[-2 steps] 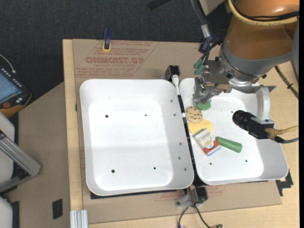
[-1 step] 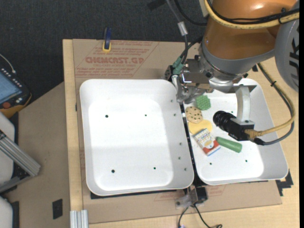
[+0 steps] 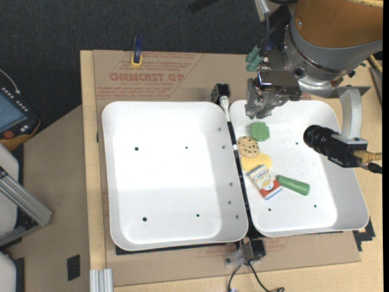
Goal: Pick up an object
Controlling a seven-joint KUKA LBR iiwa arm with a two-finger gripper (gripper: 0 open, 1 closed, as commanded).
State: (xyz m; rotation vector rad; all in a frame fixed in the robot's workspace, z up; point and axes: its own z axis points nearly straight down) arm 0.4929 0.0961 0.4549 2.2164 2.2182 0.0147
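**Gripper above the far end of the right bin, items clustered below it**

Camera view: two shallow white bins sit side by side on a brown cardboard sheet [image 3: 152,72] printed with red lettering. The left bin [image 3: 121,181] has only a few dark dots on its floor. The right bin [image 3: 340,205] holds a small group of items near its left wall. Farthest from the camera is a green waffle-textured piece [image 3: 260,131]; just beside it, nearer, lies a round tan cookie with dark chips [image 3: 247,145], which overlaps a yellow piece [image 3: 255,162]. Next comes a small white and red packet [image 3: 265,182], and touching its right side is a green cylinder [image 3: 294,185] lying flat.

The grey arm with its orange band [image 3: 340,11] enters from the upper right. The gripper [image 3: 260,106] hangs over the far left corner of the right bin, just above the green waffle-textured piece. Nothing is seen between its fingers, and how far apart they stand cannot be told.

A blue and yellow clamp [image 3: 137,52] grips the cardboard's far edge.
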